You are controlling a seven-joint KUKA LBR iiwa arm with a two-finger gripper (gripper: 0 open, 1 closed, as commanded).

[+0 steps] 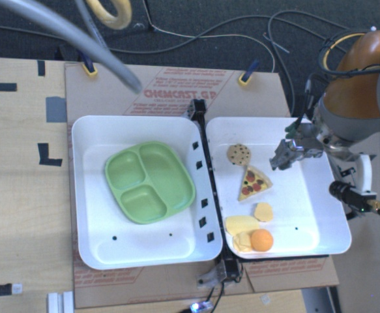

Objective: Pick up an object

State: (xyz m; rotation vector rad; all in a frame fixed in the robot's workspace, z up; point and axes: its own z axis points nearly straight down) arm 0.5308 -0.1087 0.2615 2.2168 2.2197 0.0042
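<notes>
Two shallow white bins sit side by side on the worktop (20,175). The left bin (92,240) holds a green divided tray (150,181), lying tilted. The right bin (313,227) holds a cookie (238,153), a pizza slice (253,183) just below it, a small yellow piece (263,212), a pale yellow piece (240,225) and an orange (262,240) touching it. The pincer (282,158) hangs over the right bin's upper part, apart from the cookie, on the grey arm (349,103) reaching in from the right.

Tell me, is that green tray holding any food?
Empty. All three compartments of the green tray show bare green; the toy food lies in the other bin.
</notes>
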